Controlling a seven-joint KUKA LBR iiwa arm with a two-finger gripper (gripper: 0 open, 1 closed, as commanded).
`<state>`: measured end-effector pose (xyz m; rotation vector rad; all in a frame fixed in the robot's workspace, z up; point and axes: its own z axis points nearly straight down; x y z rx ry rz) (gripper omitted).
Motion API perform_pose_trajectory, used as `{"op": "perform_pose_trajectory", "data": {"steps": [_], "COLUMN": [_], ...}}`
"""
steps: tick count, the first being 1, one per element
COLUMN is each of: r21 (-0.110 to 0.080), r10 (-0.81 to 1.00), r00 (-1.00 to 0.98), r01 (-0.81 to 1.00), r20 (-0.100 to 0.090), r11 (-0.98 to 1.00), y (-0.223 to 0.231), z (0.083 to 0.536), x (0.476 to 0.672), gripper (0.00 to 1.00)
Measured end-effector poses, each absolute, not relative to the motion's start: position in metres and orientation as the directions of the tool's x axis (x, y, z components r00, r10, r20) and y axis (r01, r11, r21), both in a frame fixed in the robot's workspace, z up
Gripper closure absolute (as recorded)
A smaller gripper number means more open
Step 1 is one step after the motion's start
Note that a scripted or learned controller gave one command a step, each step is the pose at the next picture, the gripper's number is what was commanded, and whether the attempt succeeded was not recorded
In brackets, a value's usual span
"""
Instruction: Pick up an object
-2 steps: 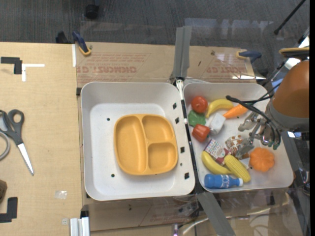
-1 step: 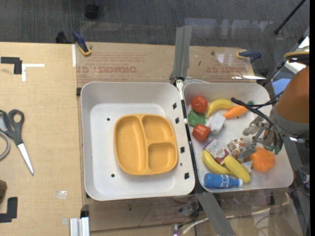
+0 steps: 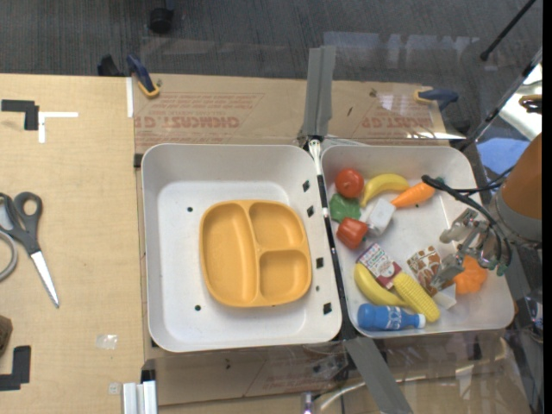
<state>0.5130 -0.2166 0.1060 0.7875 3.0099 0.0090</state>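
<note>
Jaws: hard to read against the clutter; I could not tell their state.
Gripper (image 3: 460,247): low in the right bin (image 3: 483,319).
Nearest things: orange ball (image 3: 472,279) and brown packet (image 3: 425,261), crowded together.
Risk: it might pinch two things, or nothing.
</note>
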Motion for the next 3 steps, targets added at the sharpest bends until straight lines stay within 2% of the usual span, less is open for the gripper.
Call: {"op": "perform_pose_trajectory", "data": {"steps": [1,2,3], "r21": [0.009,0.016,0.003], "r10": [0.513,0.552,0.58], "r00": [-0.857,-0.834,-0.815], "r01": [0.513,0.551,0.58], "r20": [-0.04,-0.026,-0.01], "r11": [0.858,0.834,0.815], "y": [-0.204,-0.215,-0.212], "z": [0.106,0.105,0.104], "x": [0.491,0.491,0.5], "gripper": [0.0,0.0,0.0]}}
